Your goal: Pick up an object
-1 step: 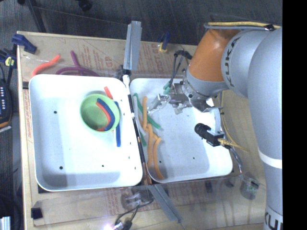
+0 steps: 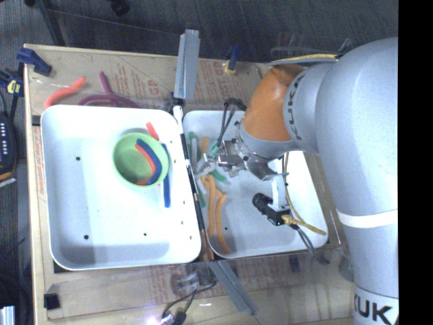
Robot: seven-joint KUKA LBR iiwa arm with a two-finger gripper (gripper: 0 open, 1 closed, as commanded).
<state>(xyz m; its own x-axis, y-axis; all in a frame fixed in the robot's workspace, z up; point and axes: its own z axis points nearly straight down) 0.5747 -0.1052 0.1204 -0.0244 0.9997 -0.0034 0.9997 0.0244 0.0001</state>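
1. A grey robot arm (image 2: 352, 134) with an orange band (image 2: 270, 110) above its wrist reaches in from the right of the frame, and its hand (image 2: 213, 160) is down over the left part of the right-hand shallow white bin (image 2: 308, 239).
2. The hand sits among a small clutter at that bin's left wall — a long orange strip-like object (image 2: 216, 212) running down toward the lower centre of the frame, and some green pieces (image 2: 203, 151) just above it.
3. How far the hand is open cannot be told; its metal parts merge with the clutter, and nothing is clearly seen between them.
4. In the left-hand shallow white bin (image 2: 81, 235), at centre-left of the frame, a light green round bowl (image 2: 139, 160) holds a curved blue piece (image 2: 154, 156) and a red-orange piece (image 2: 141, 179).
5. A slim blue stick (image 2: 166, 195) lies just below and right of the bowl, touching its rim.
6. On the wooden bench (image 2: 122, 63) in the upper left — outside the bins — lie an orange strip (image 2: 64, 92) and a loop of purple tubing (image 2: 108, 99).
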